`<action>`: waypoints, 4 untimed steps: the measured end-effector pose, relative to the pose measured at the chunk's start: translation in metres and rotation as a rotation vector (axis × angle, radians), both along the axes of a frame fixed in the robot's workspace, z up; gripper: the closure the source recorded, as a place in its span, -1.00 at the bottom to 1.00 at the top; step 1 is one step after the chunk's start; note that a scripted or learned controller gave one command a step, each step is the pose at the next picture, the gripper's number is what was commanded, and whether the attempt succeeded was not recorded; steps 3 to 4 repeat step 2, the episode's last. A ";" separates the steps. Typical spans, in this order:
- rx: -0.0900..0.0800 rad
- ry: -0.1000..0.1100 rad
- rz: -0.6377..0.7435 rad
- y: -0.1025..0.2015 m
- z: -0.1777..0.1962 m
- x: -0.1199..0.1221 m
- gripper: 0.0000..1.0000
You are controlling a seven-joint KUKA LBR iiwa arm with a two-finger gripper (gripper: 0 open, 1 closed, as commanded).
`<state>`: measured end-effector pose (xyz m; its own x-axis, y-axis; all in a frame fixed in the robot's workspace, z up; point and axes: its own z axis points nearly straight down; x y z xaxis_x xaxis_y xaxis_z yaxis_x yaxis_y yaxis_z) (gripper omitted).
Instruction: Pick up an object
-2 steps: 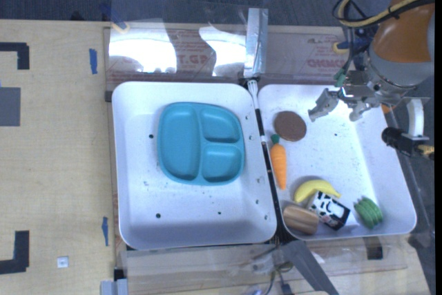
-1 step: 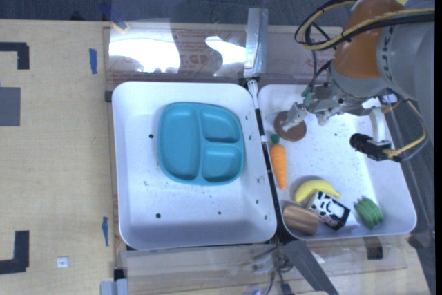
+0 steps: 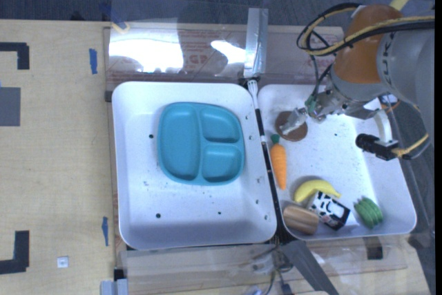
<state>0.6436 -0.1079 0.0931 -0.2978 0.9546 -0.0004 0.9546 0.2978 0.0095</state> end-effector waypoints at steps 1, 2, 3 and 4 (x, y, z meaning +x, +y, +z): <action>-0.005 -0.006 0.046 0.006 0.000 0.015 -1.00; -0.004 -0.016 0.043 0.006 0.014 0.018 1.00; -0.004 -0.016 0.043 0.006 0.014 0.018 1.00; -0.004 -0.016 0.043 0.006 0.014 0.018 1.00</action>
